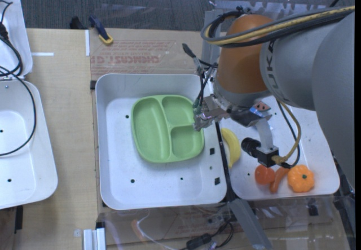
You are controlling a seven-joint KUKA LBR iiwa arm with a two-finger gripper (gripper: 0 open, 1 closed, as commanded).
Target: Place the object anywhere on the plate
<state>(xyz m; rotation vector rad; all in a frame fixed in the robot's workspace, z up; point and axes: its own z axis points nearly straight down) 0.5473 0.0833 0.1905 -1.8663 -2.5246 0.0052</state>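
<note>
Over both bins the arm reaches in from the right, its gripper low at the plate's right rim; whether it grips anything cannot be told, since its tip is too small and dark to read. Left bin holds the plate, pale green, rounded and split into three compartments, all bare. Right bin holds the candidates: a banana just beside the dividing wall, then an orange pumpkin, a tomato and a carrot clustered at the front. Judging by their gloss, these are light, stiff plastic toys, somewhat slippery; the banana looks best pinched across its narrow middle.
</note>
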